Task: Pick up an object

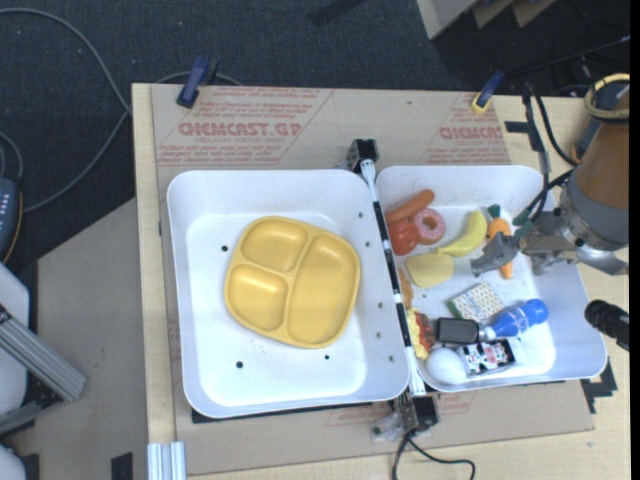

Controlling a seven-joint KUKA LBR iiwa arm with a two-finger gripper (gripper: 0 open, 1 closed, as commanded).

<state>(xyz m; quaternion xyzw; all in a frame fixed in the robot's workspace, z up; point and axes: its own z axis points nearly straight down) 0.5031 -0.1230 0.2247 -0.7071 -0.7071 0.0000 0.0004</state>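
The right bin (pixel 455 174) holds a heap of small things: an orange carrot (pixel 411 205), a red tomato (pixel 404 237), a pink ring (pixel 431 226), a banana (pixel 468 234), a pale yellow piece (pixel 431 268), a checkered packet (pixel 477 299), a blue bottle (pixel 516 318), a black box (pixel 457 330) and a white egg (pixel 445 365). My gripper (pixel 497 255) hangs low over this bin, just right of the banana and above the checkered packet. A small orange piece (pixel 500 232) lies right beside it. I see nothing clearly held.
The left bin (pixel 200 268) carries a yellow divided plate (pixel 292 281) in its middle. The arm's grey and orange wrist (pixel 600 198) covers the right bin's right edge. Clamps (pixel 195 81) and cables sit at the board's far edge.
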